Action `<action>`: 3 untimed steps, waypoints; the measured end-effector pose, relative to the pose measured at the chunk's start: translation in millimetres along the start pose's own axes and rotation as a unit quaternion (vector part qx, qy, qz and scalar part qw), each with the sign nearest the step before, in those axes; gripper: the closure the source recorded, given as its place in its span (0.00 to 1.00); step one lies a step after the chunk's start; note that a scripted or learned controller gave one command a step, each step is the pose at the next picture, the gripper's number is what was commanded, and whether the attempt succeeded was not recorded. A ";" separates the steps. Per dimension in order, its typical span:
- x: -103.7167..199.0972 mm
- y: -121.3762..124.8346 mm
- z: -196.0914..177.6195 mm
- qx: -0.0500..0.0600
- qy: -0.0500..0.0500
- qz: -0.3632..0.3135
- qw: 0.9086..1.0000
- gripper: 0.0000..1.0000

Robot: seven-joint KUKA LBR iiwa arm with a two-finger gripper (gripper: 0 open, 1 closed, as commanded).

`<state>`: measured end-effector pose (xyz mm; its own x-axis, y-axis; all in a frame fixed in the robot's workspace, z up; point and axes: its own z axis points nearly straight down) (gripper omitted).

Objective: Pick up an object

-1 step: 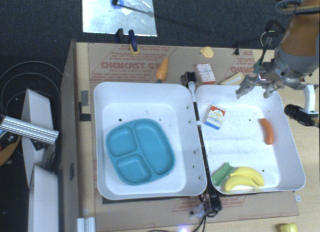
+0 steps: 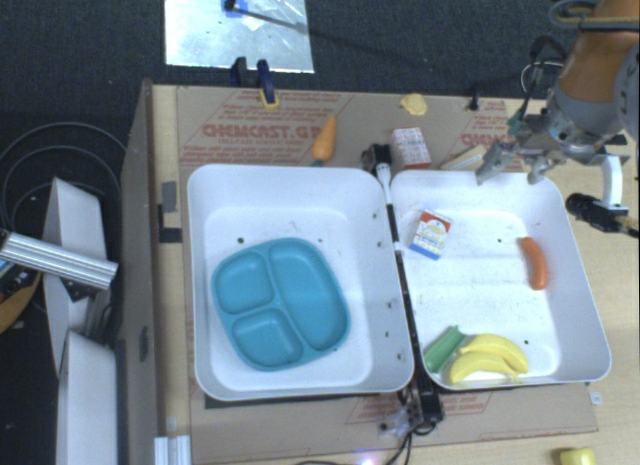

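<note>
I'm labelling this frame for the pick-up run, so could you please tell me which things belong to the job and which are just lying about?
Job:
gripper
small carton
sausage
bananas
green item
right bin

Lying about:
blue divided tray
left bin
carrot
box behind the bins

Robotics lab, cardboard-topped bench, two white bins, loose cables, dark carpet

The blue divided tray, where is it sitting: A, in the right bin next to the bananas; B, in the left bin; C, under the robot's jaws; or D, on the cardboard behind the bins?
B: the blue divided tray lies flat in the left bin, while the bananas are in the right bin.
</note>
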<state>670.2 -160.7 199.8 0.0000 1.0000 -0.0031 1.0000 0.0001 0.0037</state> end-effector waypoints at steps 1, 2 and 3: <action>1.9 -1.2 -2.5 0.000 0.001 -0.001 1.000 0.00; 1.9 -1.2 -2.5 0.000 0.001 -0.001 1.000 0.00; -19.4 -1.4 6.4 0.000 0.000 0.000 1.000 0.00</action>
<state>668.8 -180.1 193.4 0.0006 1.0000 -0.0025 1.0000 -0.0006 0.0037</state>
